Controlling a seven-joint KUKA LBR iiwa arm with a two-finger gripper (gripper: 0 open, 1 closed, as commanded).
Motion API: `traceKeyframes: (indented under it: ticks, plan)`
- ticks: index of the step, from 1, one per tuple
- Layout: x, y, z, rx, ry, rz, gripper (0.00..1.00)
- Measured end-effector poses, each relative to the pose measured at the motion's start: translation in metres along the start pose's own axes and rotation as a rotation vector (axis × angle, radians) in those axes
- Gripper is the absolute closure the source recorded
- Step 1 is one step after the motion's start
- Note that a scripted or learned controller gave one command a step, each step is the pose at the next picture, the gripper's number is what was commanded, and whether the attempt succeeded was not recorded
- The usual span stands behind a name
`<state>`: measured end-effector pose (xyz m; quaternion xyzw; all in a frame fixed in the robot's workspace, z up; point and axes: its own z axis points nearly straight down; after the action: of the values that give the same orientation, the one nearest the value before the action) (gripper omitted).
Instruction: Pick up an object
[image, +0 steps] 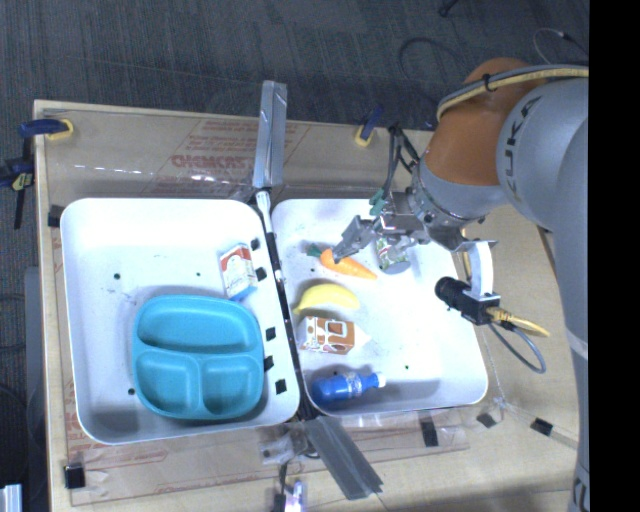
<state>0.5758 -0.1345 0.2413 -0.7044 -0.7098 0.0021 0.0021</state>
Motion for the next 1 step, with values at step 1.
traceKeyframes:
  ticks: [1]
  plan:
    - [0.008,-0.0002,-0.0066,-0.002,-0.001,-0.127,0.0]
